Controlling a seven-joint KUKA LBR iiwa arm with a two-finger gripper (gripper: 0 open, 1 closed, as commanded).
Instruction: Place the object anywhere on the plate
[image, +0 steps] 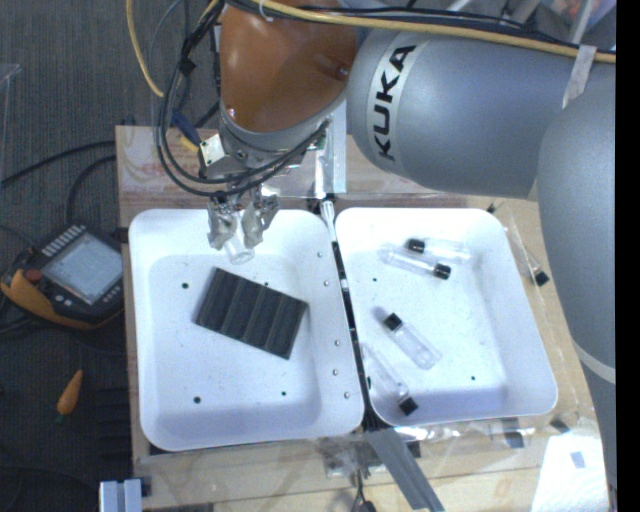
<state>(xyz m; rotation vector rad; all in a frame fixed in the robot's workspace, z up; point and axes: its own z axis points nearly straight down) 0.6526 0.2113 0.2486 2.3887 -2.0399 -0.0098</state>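
Camera view: end effector (241, 232) hovers over left bin (160, 400), apparently gripping clear tube (243, 246), though hard to confirm. Dark ridged plate (250, 313) lies just below it. Risk: tube rolls off ridges if dropped off-center.

Reaches in from the right as a thick grey metal KUKA arm (450, 100), orange-banded above the wrist, pointing a small silvery two-finger gripper (240, 232) downward, fingers close together.
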